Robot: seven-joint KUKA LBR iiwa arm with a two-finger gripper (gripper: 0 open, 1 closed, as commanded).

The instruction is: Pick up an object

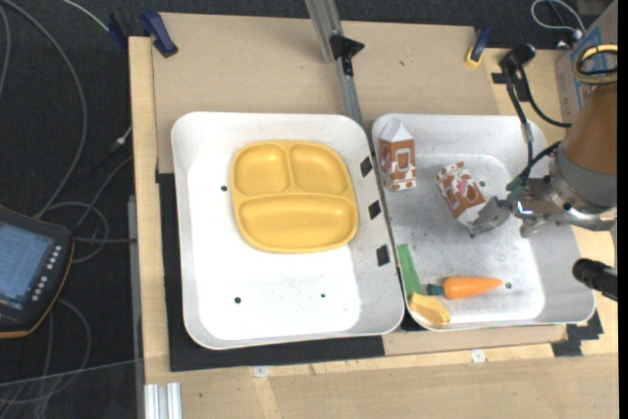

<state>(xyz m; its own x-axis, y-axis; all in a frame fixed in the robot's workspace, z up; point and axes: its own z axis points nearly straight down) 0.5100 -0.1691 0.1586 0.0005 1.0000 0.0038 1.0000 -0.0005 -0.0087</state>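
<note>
Hand (502, 215): low over the right part of the right bin, reaching in from the right; dark fingers spread apart, nothing between them.
Arm (597, 147): grey with an orange band above the wrist, entering at the right edge over the right bin's far side.
Tilted carton (460, 189): small red-and-white milk-style carton, lying askew near the middle of the right bin, just beside the left fingertip of the hand; touching or not cannot be told.
Upright carton (397, 162): second red-and-white carton, near the right bin's upper left corner, well apart from the hand.
Toy carrot (472, 288): orange, lying along the near side of the right bin, below and slightly left of the hand, apart from it.
Green piece (406, 267): narrow strip against the right bin's left wall, near the carrot's blunt end.
Yellow piece (429, 311): at the right bin's near left corner, just beside the carrot.
Right bin (520, 137): shallow, white, speckled.
Left bin (285, 309): shallow, white, side by side with the right bin.
Yellow divided plate (292, 194): three compartments, in the upper middle of the left bin.
Table (245, 64): light wood, blue clamps at the far corners.
</note>
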